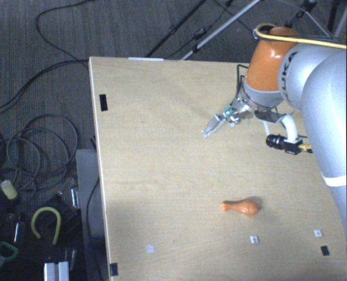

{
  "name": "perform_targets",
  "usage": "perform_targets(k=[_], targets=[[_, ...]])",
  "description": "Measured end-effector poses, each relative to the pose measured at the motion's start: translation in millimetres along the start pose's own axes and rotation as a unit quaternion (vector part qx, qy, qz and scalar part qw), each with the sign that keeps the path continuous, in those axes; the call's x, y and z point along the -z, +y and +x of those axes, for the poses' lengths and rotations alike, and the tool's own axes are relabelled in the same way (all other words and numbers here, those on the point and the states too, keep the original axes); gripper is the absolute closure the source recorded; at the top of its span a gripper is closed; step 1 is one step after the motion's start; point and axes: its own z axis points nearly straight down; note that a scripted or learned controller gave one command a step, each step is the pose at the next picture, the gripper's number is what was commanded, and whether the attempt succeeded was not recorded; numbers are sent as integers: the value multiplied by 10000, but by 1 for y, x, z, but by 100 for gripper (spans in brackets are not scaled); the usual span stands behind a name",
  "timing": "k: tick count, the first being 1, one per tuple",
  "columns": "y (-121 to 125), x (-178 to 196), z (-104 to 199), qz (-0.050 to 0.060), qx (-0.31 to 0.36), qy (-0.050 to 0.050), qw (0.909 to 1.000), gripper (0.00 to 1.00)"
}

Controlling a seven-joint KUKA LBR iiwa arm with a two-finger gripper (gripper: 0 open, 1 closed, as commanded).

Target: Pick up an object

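Along the far left, on the dark carpet beside the bench, lie coiled black cables (pixel 36 151) and, lower down, a yellow-green hook-shaped tool (pixel 46 221); they sit well apart from the work surface. The bench top (pixel 162 174) is a pale wooden board whose left edge runs downward from its upper left corner, with a small black marker (pixel 104 102) just inside that edge near the top and another at the bottom left. The board's left and middle stretches are bare wood, a wide open area. Right of centre, the gripper (pixel 210 130) points down and to the left over the upper part of the board, its slim metallic tips drawn close together with nothing between them. Behind it the orange band (pixel 267 63) and the grey arm (pixel 326 110) fill the upper right. The object, an orange pear-shaped piece (pixel 241 206) with a narrow neck pointing left, lies flat on the board in the lower right, well apart from the gripper and clear of every edge.
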Motion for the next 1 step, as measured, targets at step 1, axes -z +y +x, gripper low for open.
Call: perform_targets(k=[1], targets=[[6, -18, 17, 14, 597, -4, 9982, 0]])
